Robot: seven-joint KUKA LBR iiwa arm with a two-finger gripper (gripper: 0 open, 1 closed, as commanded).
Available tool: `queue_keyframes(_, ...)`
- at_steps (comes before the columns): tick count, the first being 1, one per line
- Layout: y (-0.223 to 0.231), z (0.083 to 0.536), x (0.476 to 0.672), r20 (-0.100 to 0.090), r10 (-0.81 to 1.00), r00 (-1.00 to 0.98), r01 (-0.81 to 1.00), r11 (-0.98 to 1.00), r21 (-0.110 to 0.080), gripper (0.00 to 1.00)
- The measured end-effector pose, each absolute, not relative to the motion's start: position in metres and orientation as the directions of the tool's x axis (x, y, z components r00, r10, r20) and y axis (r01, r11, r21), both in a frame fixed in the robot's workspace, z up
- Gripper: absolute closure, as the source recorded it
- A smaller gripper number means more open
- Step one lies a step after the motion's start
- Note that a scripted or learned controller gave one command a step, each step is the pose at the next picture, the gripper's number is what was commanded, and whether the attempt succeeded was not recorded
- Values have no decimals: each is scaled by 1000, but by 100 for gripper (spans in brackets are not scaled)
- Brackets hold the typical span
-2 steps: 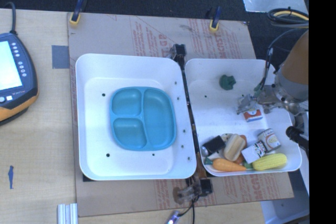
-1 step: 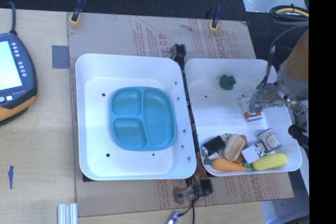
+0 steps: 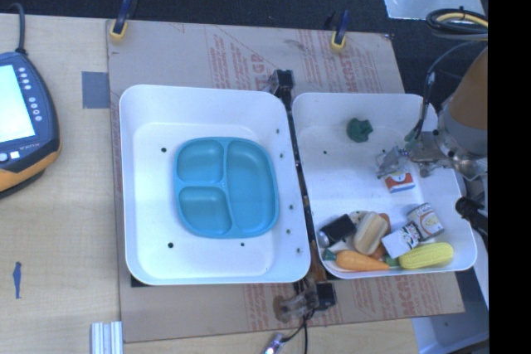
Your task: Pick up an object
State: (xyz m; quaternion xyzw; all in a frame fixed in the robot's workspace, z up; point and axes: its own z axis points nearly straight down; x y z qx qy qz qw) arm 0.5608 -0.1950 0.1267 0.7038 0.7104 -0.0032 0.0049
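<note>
We see the metal two-finger gripper (image 3: 397, 162) poised just above the small red-and-white carton (image 3: 401, 182) in the right white bin (image 3: 332, 108); we cannot tell its finger state.

The left shallow white bin (image 3: 141, 178) held a blue three-compartment plastic plate (image 3: 226, 186). In the right white bin (image 3: 332, 116) the metal two-finger gripper (image 3: 397, 162) hung just above a small red-and-white carton (image 3: 401, 182).
</note>
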Motion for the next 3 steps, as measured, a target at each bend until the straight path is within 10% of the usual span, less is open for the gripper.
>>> queue_keyframes(1,-187,95,570,-5,1000,-6,1000,6,0,0)
queue_keyframes(2,-188,107,572,-7,1000,-7,1000,7,4,100)
queue_keyframes(3,-188,107,572,-7,1000,-7,1000,7,4,0)
